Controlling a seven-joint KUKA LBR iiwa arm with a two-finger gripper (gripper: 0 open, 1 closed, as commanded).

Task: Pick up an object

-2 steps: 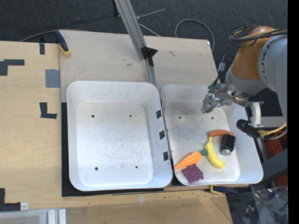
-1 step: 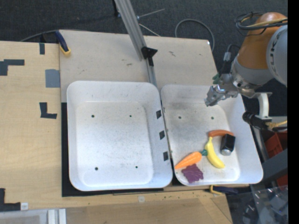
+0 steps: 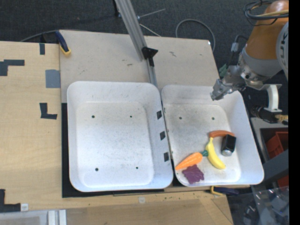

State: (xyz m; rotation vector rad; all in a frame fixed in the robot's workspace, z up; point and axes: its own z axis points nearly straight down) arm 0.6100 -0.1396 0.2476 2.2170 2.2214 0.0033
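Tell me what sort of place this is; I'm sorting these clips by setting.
Most likely a robotics lab bench for grasping trials. A grey-and-orange arm reaches over two shallow white bins, the right bin holds toy food such as a banana and carrot, and cables trail over the floor.

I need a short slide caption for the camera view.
Gripper above right bin rim; banana, carrot lie inside.

Both white bins (image 3: pixel 112 90) look like matt, scuffed plastic, the bench (image 3: pixel 23 102) pale wood, the banana (image 3: pixel 214 156) glossy.
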